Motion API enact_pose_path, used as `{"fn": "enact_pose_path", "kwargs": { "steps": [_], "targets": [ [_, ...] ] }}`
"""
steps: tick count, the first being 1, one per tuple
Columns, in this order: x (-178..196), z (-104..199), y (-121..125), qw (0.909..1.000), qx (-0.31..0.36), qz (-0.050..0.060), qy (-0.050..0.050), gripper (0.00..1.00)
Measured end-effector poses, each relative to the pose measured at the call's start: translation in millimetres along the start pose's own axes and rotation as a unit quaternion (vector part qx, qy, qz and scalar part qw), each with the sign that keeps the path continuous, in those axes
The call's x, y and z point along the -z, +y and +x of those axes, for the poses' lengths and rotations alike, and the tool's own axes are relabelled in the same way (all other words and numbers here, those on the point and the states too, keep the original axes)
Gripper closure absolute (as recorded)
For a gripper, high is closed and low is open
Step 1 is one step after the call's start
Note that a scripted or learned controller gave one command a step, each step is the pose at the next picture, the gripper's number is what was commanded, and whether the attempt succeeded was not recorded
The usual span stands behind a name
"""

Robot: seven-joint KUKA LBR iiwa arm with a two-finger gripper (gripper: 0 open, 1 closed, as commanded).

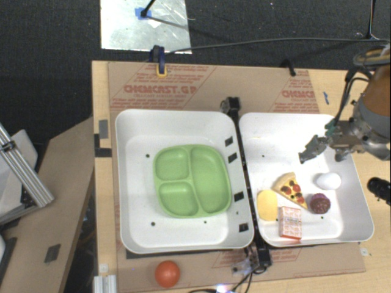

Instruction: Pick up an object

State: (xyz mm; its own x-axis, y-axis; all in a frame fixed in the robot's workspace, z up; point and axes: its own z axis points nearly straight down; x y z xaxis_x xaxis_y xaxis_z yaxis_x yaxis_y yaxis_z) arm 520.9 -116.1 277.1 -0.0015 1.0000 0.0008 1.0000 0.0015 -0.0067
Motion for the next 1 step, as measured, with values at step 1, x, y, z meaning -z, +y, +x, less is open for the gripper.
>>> {"fn": "enact_pose_path", "kwargs": {
  "steps": [1],
  "targets": [
    [4.2, 0.0, 1.6, 1.0, 0.001, -0.004, -0.001, 0.0]
  ]
}}
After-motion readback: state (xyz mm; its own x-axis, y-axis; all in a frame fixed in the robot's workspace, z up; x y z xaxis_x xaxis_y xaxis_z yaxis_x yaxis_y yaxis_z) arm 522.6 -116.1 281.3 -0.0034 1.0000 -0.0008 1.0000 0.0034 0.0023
